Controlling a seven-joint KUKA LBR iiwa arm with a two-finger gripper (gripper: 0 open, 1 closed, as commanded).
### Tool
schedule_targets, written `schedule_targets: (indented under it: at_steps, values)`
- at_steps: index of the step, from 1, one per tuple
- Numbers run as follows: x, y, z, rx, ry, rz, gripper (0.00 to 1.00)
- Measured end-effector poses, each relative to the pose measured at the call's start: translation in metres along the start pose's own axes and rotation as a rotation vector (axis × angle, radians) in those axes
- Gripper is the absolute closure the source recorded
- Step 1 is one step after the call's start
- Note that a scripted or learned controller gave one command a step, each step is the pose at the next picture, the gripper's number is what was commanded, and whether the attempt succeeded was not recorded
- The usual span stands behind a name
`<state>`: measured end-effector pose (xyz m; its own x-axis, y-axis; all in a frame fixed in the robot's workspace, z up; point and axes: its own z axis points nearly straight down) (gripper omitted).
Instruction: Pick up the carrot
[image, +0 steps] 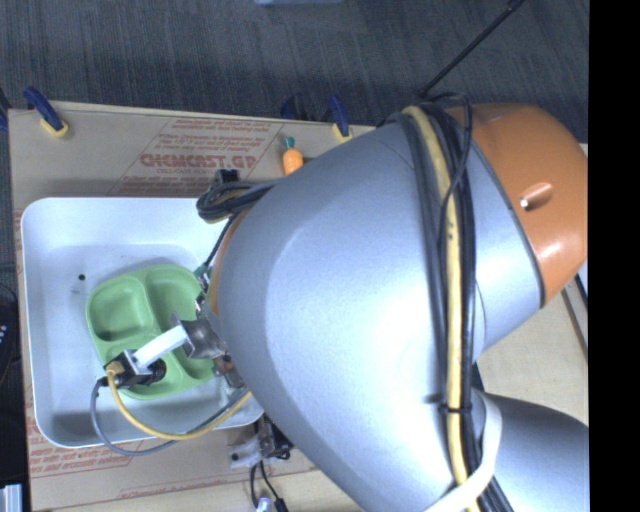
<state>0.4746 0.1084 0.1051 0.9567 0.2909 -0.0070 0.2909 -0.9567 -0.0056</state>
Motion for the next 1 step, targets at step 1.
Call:
schedule_targets:
  at_steps: [1]
  values:
    - [-0.0003,-0.0015,-0.0091,0.006,-0.005,-0.008,1.0]
